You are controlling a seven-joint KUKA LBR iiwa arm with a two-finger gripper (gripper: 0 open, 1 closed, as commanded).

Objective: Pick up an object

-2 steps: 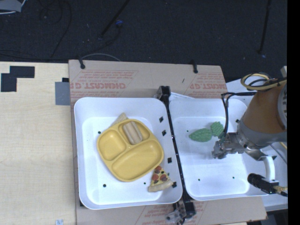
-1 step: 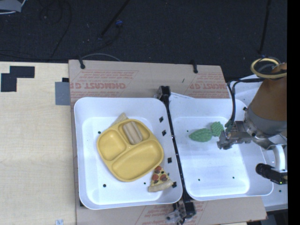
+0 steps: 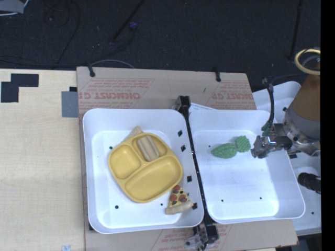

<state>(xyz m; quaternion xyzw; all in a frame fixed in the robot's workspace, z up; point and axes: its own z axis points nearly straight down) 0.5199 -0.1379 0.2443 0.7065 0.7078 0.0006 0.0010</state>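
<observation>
- Gripper (image 3: 260,149): at the right edge of the right bin (image 3: 246,203), low over its floor, reaching in from the right. Nothing visible in its grasp; whether it is open or closed cannot be told at this resolution.
- Arm (image 3: 310,101): grey wrist with orange band, directly behind the gripper to the right.
- Green leafy toy (image 3: 231,148): just left of the gripper, lying flat on the right bin floor, close to the gripper but apparently apart from it.
- Left bin (image 3: 99,140): well to the gripper's left, beyond the divider between the bins.
- Yellow divided plate (image 3: 144,184): centred in the left bin; a tan sausage-like piece (image 3: 148,147) lies in its upper compartment.
- Pizza slice toy (image 3: 179,200): on the left bin floor, touching or just beside the plate's lower right rim.
</observation>
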